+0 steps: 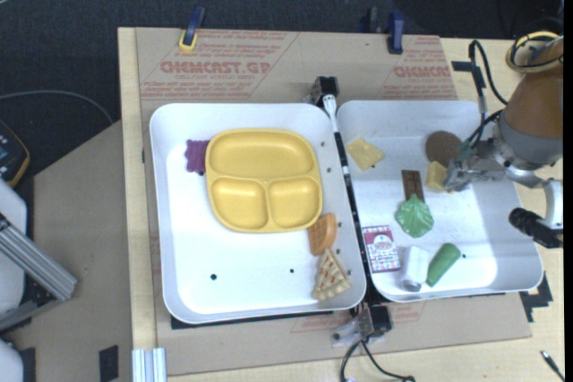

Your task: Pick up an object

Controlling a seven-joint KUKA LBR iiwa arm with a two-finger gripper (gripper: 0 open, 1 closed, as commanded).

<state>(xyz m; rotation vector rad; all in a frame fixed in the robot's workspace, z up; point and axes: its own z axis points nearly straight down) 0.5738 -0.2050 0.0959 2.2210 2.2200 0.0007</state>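
Note:
My gripper [455, 173] reaches down into the right bin [501, 282] near its upper right, under the orange-banded wrist [537, 107]. It sits right beside a small yellow block [436, 177] and just below a brown round piece [440, 144]. A brown bar [413, 185] and a green leafy piece [414, 216] lie a little to its left. Lower in the bin are a green pod [443, 264], a white cylinder [414, 267] and a red-and-white packet [381, 248]. A yellow wedge [364, 153] lies at the bin's upper left.
The left bin [179, 219] holds a yellow divided plate [264, 178], a purple piece [195, 156] at its left edge, an orange piece [322, 233] and a waffle piece [330, 275]. A black clamp [325, 90] sits between the bins at the top.

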